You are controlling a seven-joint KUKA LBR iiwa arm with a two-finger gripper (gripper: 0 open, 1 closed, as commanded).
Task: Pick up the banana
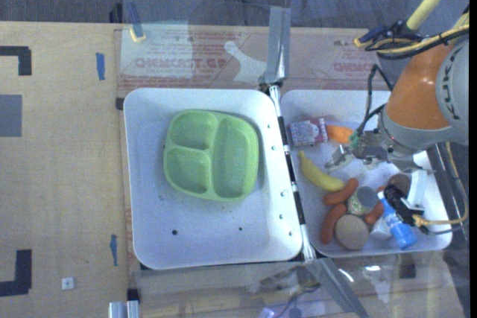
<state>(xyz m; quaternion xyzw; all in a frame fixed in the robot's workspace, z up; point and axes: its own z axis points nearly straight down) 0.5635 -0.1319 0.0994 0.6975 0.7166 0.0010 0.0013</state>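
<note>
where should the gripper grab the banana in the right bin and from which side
Probably the banana at its middle, coming straight down from above. It lies flat on the bin floor, running diagonally from upper left to lower right, so the gripper should close across its narrow width. The upper-left half looks freer; a sausage crowds the lower-right end.

Camera, single, fixed: mounted above the counter (pixel 59 182), looking down at a slant; middle distance, taking in both white bins, left bin (pixel 149 234) and right bin (pixel 317 102), side by side; grey-and-orange arm (pixel 421 97) enters from frame right.
</note>
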